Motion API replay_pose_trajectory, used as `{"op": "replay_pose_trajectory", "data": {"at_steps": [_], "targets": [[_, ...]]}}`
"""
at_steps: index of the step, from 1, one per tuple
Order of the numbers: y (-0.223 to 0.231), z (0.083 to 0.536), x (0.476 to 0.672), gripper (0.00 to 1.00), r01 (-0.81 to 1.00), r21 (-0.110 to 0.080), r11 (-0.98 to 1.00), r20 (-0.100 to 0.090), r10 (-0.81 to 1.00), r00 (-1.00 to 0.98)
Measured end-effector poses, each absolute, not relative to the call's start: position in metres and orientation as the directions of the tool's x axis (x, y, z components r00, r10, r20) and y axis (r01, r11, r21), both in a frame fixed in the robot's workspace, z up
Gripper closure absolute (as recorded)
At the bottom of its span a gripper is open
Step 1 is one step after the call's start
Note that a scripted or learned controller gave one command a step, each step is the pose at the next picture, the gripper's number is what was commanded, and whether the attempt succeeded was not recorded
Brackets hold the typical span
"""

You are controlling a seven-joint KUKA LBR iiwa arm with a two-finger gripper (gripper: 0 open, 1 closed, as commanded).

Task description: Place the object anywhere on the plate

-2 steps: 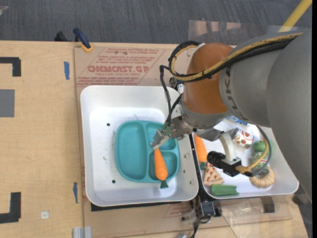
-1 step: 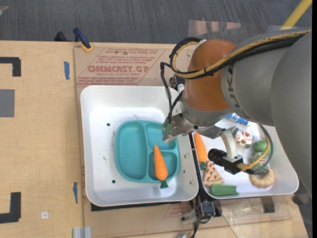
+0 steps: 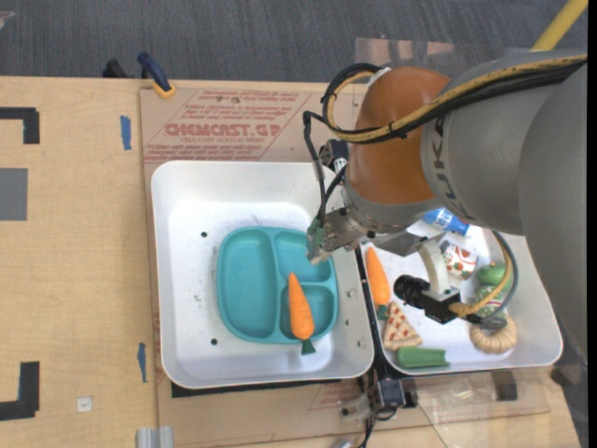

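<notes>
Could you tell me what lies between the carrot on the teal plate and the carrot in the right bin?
In the camera view, the adjoining white rims of the bins lie between the plate's carrot and the right bin's carrot.

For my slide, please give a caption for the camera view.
Carrot lies on the teal plate in the left bin; tool above the plate's edge.

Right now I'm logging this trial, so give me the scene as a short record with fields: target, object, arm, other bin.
target: teal divided plastic plate, in the left white bin
object: orange toy carrot, lying on the plate's right side, its green tip over the rim
arm: pincer above the plate's upper right corner, apart from the carrot
other bin: second orange carrot, pizza slice, bagel
</notes>
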State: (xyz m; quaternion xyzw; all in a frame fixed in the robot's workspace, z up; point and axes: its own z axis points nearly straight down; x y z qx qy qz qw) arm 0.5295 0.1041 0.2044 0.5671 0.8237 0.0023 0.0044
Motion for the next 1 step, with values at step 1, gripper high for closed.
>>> {"op": "replay_pose_trajectory", "data": {"at_steps": [1], "targets": [[0.1042,0.2038,0.5293,0.00,0.934,0.007,0.357,-0.005,0.934,-0.357]]}}
